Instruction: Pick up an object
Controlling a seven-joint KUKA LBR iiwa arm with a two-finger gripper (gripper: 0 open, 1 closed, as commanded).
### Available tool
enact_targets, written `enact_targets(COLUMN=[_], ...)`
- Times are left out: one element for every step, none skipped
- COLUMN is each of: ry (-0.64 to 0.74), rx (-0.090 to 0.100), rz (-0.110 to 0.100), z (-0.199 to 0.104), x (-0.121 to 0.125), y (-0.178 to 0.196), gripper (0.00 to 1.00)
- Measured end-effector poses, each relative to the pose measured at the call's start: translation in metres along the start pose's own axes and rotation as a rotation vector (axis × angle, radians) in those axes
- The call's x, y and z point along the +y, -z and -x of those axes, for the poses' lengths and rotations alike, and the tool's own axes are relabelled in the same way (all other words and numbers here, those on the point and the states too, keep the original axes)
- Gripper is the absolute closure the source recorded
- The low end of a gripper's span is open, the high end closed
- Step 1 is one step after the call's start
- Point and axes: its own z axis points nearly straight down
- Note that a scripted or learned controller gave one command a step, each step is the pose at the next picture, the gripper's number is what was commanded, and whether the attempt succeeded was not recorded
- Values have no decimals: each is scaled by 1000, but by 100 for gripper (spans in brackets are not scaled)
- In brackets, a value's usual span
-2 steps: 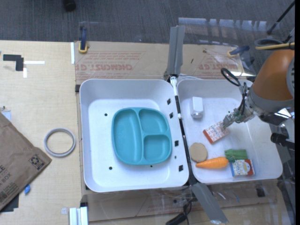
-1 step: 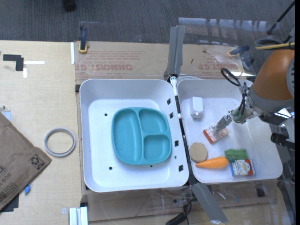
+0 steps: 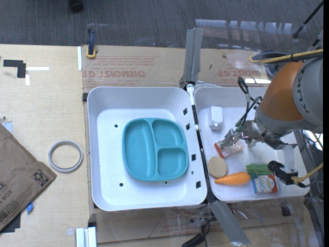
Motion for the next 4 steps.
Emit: enact_targets(ry=[-60,-58,-58,-211], rx=[-2,-4,-4,-1], rz=[3,4,4,0], z=[1,1,1,-16], x=[43,43,43,-14], y=[0,10,10,0], gripper=[0,100,0,0])
